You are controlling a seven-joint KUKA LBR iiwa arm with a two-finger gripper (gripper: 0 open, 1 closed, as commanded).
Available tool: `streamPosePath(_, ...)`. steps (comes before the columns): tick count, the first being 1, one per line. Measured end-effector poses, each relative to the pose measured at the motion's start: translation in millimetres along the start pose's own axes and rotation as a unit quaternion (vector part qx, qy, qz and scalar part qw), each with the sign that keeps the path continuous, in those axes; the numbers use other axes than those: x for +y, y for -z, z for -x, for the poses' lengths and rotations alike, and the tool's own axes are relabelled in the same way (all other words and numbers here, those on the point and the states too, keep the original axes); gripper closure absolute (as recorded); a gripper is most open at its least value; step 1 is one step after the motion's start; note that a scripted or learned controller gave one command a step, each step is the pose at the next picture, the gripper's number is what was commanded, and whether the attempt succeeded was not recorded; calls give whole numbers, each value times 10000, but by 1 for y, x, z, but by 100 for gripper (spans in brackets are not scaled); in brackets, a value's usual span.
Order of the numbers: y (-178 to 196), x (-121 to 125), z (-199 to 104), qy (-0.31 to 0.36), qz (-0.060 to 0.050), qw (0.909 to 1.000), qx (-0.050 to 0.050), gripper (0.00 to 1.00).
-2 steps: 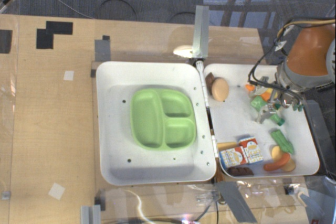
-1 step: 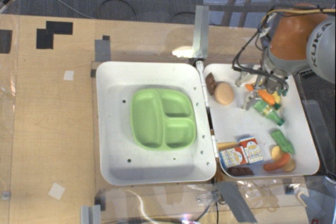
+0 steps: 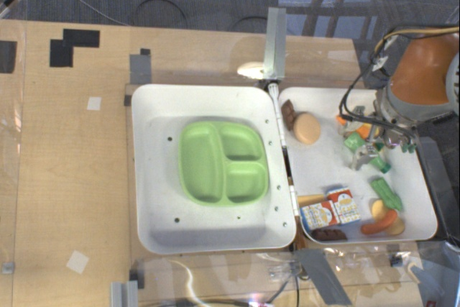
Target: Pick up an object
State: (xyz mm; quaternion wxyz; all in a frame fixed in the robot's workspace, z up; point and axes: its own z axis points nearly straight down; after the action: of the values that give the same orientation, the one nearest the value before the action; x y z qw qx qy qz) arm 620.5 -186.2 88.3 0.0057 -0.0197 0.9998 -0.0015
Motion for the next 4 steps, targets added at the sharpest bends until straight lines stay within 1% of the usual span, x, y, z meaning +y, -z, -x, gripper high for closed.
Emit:
streamPosePath(1,0,42,51,-11,18,10000,47,0)
streamPosePath(2,1,15,8,2384,11,9712,3,0)
streamPosePath(3,0,30,23,1969,14,9804,-10,0)
streamPosePath(4,17,31,28,1967,-9,9804,-101,100)
